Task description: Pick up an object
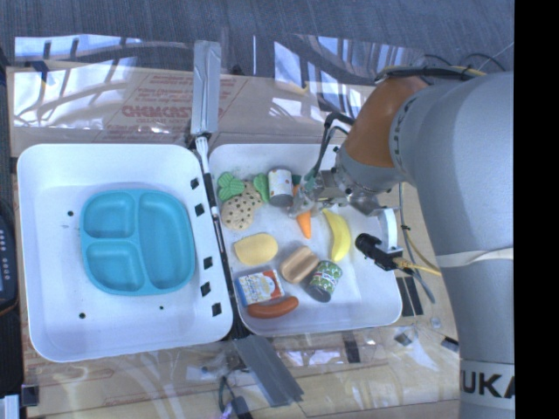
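The right bin (376, 308) holds several toy foods. My gripper (311, 199) hangs low over the bin's upper middle, between a silver tin can (280, 186) on its left and a yellow banana (338, 235) on its right. Just below its tip lies an orange carrot (304, 224). The wrist and gripper body hide what is directly under it. I see nothing held in it.
Also in the right bin are a green leafy piece (230, 184), a cookie (240, 209), a yellow lump (255, 249), a bun (299, 264), a green can (324, 281), a carton (259, 285) and a sausage (272, 307). A blue divided plate (137, 239) lies in the left bin (44, 321).
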You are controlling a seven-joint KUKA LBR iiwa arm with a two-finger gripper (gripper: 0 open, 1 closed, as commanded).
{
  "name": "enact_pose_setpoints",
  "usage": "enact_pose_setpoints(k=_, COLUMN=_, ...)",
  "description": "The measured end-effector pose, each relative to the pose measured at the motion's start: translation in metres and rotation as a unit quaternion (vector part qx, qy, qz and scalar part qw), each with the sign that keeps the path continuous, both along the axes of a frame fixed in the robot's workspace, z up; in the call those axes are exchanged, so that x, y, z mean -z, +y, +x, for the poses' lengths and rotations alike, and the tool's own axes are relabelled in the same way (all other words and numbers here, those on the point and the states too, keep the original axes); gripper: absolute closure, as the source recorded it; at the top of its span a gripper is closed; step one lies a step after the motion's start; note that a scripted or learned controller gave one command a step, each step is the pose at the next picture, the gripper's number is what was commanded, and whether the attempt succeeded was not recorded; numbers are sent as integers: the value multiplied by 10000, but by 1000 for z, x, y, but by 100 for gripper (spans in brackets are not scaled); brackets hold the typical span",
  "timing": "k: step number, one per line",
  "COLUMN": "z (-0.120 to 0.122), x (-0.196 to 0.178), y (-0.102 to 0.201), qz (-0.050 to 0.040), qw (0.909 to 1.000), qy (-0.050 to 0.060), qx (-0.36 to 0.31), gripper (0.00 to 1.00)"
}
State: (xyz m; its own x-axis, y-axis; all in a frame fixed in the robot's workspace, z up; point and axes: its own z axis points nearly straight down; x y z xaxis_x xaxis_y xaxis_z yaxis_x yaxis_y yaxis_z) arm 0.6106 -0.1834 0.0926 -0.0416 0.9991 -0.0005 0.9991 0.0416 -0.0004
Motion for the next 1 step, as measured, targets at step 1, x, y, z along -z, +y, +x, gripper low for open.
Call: enact_pose_setpoints(k=1, z=49, x=-103, y=114, qz=18, qw=9999, qy=-34, qx=113, gripper=100)
